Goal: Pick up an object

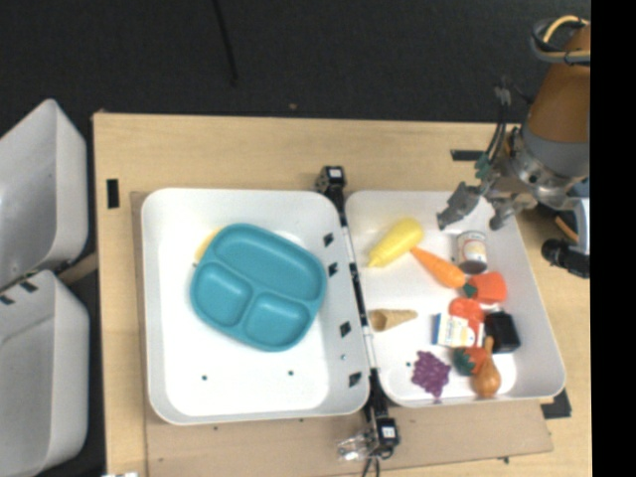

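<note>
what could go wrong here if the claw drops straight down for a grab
1. The claw hangs over the right bin's upper corner, near its rim, so a straight drop may strike the wall or close on nothing.
2. The small jar lies just below it, beside the carrot; a grab there could nudge one and miss both.
3. The toys lower right are packed close around the black block, so a grab there may catch two.
</note>
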`<state>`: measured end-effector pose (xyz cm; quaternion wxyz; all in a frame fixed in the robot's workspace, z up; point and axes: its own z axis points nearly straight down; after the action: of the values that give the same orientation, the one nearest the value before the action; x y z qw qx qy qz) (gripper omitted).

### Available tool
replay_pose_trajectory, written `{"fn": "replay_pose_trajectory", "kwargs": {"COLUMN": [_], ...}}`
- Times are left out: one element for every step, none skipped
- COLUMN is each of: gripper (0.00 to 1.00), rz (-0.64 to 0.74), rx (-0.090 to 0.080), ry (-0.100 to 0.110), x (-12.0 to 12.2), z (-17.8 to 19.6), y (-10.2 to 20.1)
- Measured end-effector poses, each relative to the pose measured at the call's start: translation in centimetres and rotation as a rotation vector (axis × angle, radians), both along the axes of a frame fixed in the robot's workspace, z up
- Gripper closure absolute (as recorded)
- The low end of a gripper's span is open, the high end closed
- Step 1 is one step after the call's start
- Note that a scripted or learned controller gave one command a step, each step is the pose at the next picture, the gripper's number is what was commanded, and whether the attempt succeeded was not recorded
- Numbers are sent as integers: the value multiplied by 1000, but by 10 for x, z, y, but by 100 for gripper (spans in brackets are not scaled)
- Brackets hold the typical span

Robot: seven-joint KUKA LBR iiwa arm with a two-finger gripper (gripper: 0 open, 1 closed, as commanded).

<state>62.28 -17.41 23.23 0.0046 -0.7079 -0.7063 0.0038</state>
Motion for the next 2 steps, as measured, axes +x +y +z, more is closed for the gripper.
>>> {"fn": "replay_pose_trajectory", "kwargs": {"gripper": [0, 0], "rz": [3, 1], "rx": [-1, -3], "ry": [-13, -9], "x": [2, 7], "z": [8, -53], "y": [0, -2]}}
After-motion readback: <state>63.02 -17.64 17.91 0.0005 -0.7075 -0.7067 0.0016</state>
